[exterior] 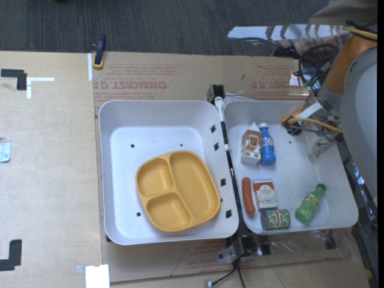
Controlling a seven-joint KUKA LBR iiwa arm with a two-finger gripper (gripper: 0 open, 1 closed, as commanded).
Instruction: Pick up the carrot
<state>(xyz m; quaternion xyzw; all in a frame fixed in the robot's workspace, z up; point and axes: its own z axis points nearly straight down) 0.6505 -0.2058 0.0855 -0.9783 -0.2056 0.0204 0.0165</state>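
The can [275, 219] sits at the right bin's [294, 110] front, and the carrot [248, 196] lies just left, along the wall. The gripper [318, 144] hovers far off, perhaps before approaching.

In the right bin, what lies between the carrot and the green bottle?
The camera view shows two things between the carrot and the green bottle: a small red and white box and, nearer the bin's front wall, a tin can on its side.
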